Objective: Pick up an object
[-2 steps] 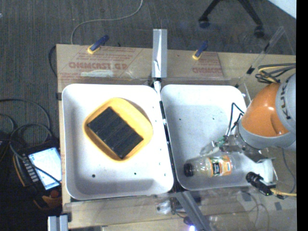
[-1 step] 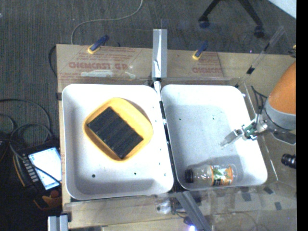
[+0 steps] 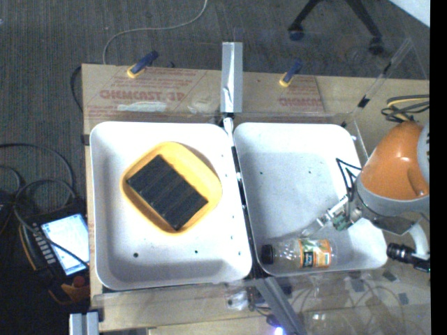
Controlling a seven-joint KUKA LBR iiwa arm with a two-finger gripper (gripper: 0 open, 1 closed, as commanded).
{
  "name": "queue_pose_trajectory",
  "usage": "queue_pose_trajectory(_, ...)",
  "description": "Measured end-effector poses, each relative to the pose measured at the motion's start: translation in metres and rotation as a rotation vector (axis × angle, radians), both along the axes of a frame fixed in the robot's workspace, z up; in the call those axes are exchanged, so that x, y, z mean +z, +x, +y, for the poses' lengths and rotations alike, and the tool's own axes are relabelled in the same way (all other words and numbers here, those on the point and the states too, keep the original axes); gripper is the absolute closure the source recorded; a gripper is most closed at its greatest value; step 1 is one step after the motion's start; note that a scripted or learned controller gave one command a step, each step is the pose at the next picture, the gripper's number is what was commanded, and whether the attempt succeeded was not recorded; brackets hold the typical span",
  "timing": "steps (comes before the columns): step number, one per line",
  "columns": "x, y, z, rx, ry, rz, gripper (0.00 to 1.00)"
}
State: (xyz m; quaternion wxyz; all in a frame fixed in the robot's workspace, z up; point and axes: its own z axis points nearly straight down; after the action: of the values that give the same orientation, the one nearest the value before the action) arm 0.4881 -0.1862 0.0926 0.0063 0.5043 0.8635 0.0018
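A clear plastic bottle (image 3: 300, 252) with an orange label lies on its side along the front wall of the right bin (image 3: 293, 159), its cap end pointing left. My gripper (image 3: 335, 218) hangs low over the right bin's front right part, just above and to the right of the bottle. The arm's orange band (image 3: 394, 165) hides the wrist behind it. In the left bin (image 3: 112, 257) rests a yellow dish-like object (image 3: 207, 172) with a dark ridged slab (image 3: 167, 191) on top of it.
A metal bar (image 3: 231, 82) stands behind the seam between the two bins. Blue and yellow clamps (image 3: 142, 63) (image 3: 290, 71) hold the cardboard backing. Cables and a tablet (image 3: 63, 241) lie on the floor at left.
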Motion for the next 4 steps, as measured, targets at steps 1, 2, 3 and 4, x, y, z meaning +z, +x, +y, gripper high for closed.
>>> queue_pose_trajectory(1, 0.032, 0.019, -0.036, -0.362, 0.005, 0.012, 0.0)
queue_pose_trajectory(2, 0.0, 0.0, 0.007, -0.22, -0.005, -0.005, 0.0)
queue_pose_trajectory(3, 0.011, 0.003, 0.009, -0.217, 0.0, -0.009, 1.0)
queue_pose_trajectory(4, 0.011, 0.002, 0.009, -0.217, 0.0, -0.009, 0.0)
